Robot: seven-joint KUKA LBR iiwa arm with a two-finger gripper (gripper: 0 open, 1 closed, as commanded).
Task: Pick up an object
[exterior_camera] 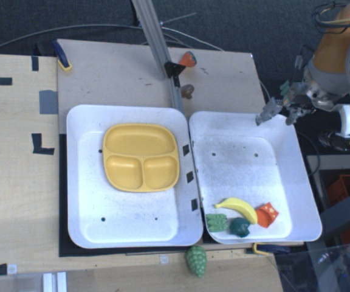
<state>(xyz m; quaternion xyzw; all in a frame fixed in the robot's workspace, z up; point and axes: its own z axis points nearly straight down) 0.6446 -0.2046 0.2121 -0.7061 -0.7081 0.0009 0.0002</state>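
Yellow and curved, the banana (238, 208) lies in the near part of the right bin (296, 163), its long axis running from far-left to near-right, the stem end pointing left and the arch bowing toward the far side. Just right of it sits an orange-red block (267, 214); near its left end rest a light green piece (217, 222) and a darker green piece (240, 227). The left bin (81, 181) bears a yellow divided plate (141, 157). A green bumpy item (195, 260) lies on the bench (120, 72) in front of the bins. The gripper (279, 111) hovers at the right bin's far right corner, jaws apart, grasping nothing.
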